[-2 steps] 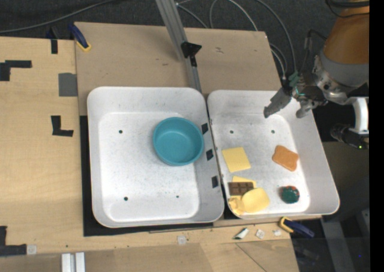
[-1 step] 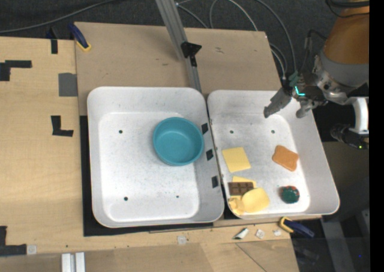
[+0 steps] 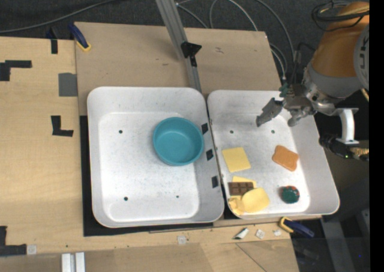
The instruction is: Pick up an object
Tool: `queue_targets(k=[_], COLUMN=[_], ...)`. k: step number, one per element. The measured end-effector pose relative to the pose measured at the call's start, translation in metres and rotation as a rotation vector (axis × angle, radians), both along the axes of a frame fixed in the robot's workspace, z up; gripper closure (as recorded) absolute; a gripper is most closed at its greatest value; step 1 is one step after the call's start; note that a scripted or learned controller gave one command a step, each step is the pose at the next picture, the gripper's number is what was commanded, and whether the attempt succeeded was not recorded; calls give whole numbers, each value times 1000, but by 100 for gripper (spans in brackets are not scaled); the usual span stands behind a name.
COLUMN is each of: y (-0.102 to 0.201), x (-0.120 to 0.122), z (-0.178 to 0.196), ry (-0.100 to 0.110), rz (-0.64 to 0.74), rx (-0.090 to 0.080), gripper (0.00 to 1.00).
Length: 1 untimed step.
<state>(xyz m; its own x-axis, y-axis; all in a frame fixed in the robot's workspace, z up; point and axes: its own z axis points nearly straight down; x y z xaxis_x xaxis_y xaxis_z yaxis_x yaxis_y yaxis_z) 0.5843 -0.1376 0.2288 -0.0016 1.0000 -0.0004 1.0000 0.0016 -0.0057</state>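
Left bin (image 3: 108,163): white, faintly speckled; holds teal-blue bowl (image 3: 177,140). Right bin (image 3: 318,169): white; pale yellow square block (image 3: 236,159), orange block (image 3: 285,158), dark green round piece (image 3: 290,194), yellow piece (image 3: 255,200), brown bar (image 3: 240,189). Tabletop (image 3: 36,90): tan, black tape marks.

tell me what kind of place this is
Likely a robotics lab grasping testbed: a robot arm reaches over two white bins on a plywood bench, with loose cables trailing behind.

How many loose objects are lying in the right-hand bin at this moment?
5, possibly more hidden in the bottom-left pile: a yellow square mid-bin, an orange block to its right, a dark green ball near the lower right, a brown piece and a yellow lump together at lower left.
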Motion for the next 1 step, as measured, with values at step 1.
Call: queue_targets(k=[1], y=[-2], x=[1], z=[-64], ry=[2], rz=[0], rx=[1], gripper=[0])
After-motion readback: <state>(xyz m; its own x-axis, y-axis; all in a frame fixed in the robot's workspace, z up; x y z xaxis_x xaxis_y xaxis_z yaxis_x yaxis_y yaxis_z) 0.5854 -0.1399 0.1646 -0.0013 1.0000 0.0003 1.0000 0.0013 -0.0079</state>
